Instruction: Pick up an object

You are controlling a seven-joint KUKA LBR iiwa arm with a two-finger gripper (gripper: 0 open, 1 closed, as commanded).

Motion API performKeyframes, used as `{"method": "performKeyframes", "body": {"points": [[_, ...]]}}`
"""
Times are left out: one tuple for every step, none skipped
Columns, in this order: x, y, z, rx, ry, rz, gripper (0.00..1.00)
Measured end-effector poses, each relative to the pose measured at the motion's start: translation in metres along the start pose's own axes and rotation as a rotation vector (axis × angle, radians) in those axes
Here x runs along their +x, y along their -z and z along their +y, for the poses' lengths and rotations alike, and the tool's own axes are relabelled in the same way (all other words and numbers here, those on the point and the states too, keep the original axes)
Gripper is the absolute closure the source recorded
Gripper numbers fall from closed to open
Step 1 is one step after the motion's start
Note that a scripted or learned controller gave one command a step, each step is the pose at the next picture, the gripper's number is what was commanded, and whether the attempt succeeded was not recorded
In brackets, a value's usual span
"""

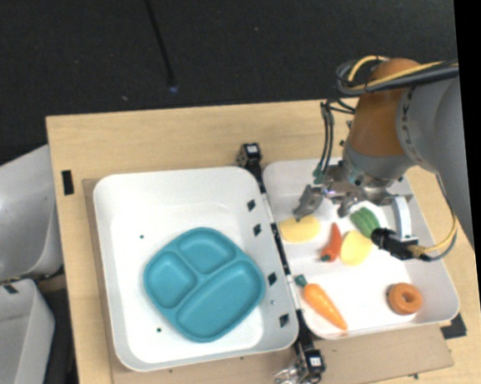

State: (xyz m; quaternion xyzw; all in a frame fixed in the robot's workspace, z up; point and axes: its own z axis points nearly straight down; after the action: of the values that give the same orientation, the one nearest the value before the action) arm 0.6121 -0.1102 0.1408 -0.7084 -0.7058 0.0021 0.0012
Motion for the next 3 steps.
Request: {"method": "performKeyframes", "body": {"points": [[-0.001,-0.042,0.000,-0.002,0.000,0.000,0.00],[-0.004,-0.028,0.001,-0.010,-0.005,-0.002,1.00],[0.000,0.035,0.003,-0.011,0.006,0.000,1.00]]}}
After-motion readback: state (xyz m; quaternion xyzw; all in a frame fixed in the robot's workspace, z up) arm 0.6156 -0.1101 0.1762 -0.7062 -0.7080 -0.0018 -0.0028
